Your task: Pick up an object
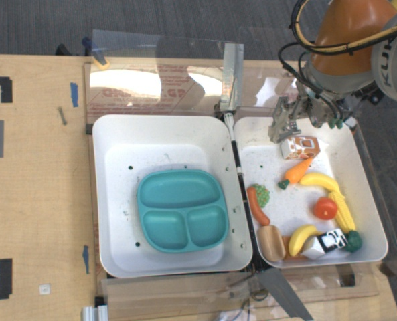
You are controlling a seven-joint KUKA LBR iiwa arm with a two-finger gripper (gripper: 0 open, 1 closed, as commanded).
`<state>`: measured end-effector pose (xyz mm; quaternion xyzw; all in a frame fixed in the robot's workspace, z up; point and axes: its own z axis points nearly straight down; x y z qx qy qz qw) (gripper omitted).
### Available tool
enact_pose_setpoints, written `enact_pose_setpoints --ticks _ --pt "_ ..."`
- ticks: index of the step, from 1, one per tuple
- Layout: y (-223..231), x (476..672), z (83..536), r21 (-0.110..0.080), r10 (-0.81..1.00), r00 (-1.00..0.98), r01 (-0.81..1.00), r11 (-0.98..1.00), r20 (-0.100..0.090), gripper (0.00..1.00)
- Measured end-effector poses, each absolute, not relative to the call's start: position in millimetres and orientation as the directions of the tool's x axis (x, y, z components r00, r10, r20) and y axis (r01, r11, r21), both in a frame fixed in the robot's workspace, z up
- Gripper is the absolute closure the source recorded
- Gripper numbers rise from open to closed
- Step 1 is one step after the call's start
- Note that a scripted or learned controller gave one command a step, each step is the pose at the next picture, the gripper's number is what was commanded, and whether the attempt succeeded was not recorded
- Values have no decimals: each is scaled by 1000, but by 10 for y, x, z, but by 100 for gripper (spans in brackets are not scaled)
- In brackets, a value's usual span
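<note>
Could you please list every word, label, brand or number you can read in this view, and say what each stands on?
"KU": dark letters on the grey arm casing, cut off at the view's edge.
Reddish print on the clear plastic sheet behind the bins: too blurred to read.
Small orange-and-white box in the right white bin: markings too small to read.
Small black-and-white item: unreadable.

Toy foods, right bin (365, 179)
Small carton (298, 147) lying at back; carrot (296, 172), two bananas (322, 181) (300, 239), tomato (325, 208), corn (343, 209), bread (271, 242), broccoli (353, 241) lying scattered forward.
</note>
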<state>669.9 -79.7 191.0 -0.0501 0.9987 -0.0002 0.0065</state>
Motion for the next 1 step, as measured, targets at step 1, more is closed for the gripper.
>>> enact_pose_setpoints --ticks 1 --pt "-804 6682 1869 0 -99 -995 -99 995 -6 0"
